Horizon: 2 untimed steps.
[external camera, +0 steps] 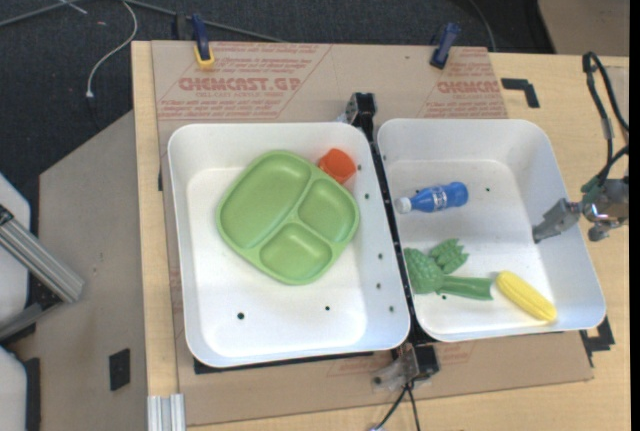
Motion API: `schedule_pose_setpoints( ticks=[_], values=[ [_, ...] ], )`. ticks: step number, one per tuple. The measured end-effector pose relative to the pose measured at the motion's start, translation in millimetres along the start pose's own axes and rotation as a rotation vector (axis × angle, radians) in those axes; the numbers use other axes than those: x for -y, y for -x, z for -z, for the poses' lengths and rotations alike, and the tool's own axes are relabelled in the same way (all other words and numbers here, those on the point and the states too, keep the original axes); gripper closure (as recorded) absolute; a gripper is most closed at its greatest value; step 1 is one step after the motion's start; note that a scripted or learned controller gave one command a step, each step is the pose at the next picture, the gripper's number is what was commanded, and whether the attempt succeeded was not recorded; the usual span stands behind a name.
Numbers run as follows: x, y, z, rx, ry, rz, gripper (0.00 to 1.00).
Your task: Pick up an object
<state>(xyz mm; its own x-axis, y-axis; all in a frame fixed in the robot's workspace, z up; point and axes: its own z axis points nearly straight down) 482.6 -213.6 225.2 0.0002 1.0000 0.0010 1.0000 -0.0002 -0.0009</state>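
In the right bin (pixel 520 144) a blue bottle (pixel 436 198) with a white cap lies on its side near the middle. A green leafy toy vegetable (pixel 441 270) lies toward the front, and a yellow corn cob (pixel 525 295) rests just right of it at the front right corner. My gripper (pixel 558 219) pokes in over the right bin's right wall, level with the bottle and well to its right, above the corn. It touches none of the objects.
The left bin (pixel 200 249) holds a green divided plate (pixel 289 216) with a small orange object (pixel 338 163) at its far right edge. Clamps (pixel 203 49) sit at the back of the cardboard base. Cables (pixel 605 109) hang at the right.
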Motion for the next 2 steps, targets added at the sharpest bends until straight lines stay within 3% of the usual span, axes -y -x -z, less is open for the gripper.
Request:
schedule_pose_setpoints(
  ticks=[2],
  values=[
    [0.7, 7.5, -121.0, -0.003, -0.006, -0.001, 0.00]
  ],
)
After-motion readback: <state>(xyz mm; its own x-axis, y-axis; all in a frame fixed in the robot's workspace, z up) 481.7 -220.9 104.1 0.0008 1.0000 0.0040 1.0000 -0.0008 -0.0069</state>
